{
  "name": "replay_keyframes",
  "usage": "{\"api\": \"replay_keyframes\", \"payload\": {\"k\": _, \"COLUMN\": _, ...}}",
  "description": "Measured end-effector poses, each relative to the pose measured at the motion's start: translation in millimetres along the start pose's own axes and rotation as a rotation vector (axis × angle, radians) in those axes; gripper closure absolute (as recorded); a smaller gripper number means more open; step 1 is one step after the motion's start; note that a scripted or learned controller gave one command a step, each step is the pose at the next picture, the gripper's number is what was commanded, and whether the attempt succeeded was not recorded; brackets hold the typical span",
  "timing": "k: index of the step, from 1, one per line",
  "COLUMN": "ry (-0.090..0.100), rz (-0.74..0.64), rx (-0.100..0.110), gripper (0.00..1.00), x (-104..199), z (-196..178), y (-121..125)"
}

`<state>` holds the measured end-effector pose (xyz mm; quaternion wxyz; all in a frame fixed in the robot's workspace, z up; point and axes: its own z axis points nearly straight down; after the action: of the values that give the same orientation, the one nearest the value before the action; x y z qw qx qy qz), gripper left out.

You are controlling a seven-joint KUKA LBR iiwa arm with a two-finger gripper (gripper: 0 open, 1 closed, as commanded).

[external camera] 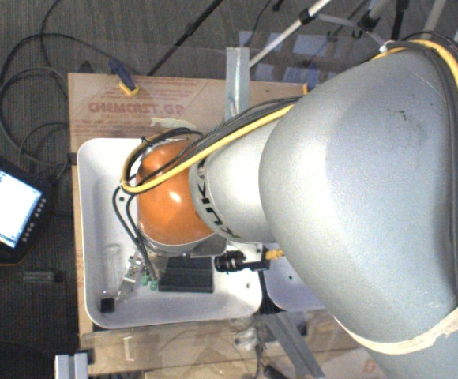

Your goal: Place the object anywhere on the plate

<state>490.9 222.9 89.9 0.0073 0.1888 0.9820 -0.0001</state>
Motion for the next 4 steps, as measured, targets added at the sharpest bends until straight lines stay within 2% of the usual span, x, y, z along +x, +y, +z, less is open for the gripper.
{"api": "replay_keyframes", "payload": {"k": 1, "ry": 0.016, "rz": -0.388, "rx": -0.001, "gripper": 0.00, "x": 10, "z": -70, "y": 7}}
{"api": "replay_keyframes", "payload": {"k": 2, "ry": 0.019, "rz": -0.387, "rx": -0.005, "gripper": 1.00, "x": 11, "z": -79, "y": 9}}
{"api": "replay_keyframes", "payload": {"k": 3, "ry": 0.012, "rz": -0.433, "rx": -0.002, "gripper": 1.00, "x": 6, "z": -207, "y": 8}}
{"api": "replay_keyframes", "payload": {"k": 4, "ry": 0.014, "rz": -0.599, "rx": -0.002, "gripper": 1.00, "x": 6, "z": -167, "y": 8}}
